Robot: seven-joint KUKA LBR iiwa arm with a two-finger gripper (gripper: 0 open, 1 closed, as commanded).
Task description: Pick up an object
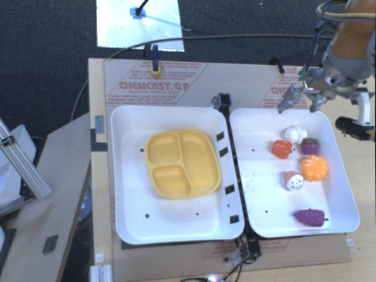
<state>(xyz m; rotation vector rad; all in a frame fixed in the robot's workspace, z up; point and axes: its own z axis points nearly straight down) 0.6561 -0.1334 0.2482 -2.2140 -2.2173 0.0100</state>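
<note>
In the right bin (258, 216) lie several small toy foods: a white piece (295, 134), a red pepper (282, 149), a dark purple piece (310, 146), an orange pumpkin (315, 168), a pink-and-white piece (293, 181) and a purple eggplant-like piece (310, 217). My gripper (302, 100) hangs above the far edge of the right bin, its two fingers spread apart with nothing between them. It is well above and behind the white piece.
The left bin (132, 216) holds a yellow divided tray (181, 162). A black clip strip (229, 163) joins the two bins. A white sheet (138, 15) lies on the dark floor at the back. A grey table edge (53, 175) stands at the left.
</note>
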